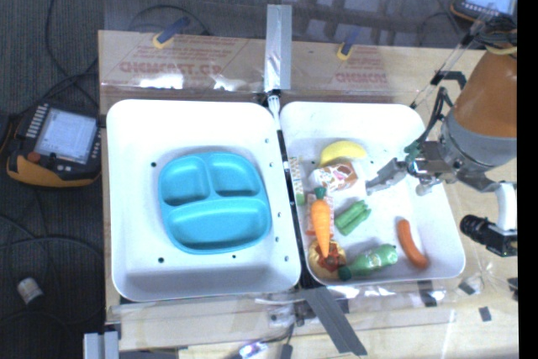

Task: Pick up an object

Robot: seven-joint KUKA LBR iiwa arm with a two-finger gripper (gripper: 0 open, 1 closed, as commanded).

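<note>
- On the bench, two shallow white bins sit side by side; the right bin (437, 181) serves as the landmark for everything below.
- Left of the right bin, touching it along the shared edge, is the left bin (134, 265), which holds a blue divided plate (215, 200) with three compartments.
- Inside the right bin, near its far wall, lies a yellow banana-like piece (343, 151).
- Just in front of that, toward the bin's middle, sits a small white packet with red print (335, 176).
- Against the bin's left wall lies an orange carrot (320, 217), its green top pointing to the far side.
- Beside the carrot, toward the bin's centre, rests a short green vegetable (352, 216), tilted.
- Near the bin's front wall lies a green bottle-shaped item (371, 260), with a small red and yellow piece (324, 253) just to its left.
- Toward the bin's right front corner lies an orange-red sausage (412, 243), apart from the others.
- Over the bin's right half, the gripper (388, 176) hangs at the end of the grey arm with its orange band (496, 97); its fingers stand apart with nothing between them, pointing toward the packet without touching any item.
- Outside the bin's left neighbour, a handheld pendant with a screen (55, 143) lies on the floor.
</note>
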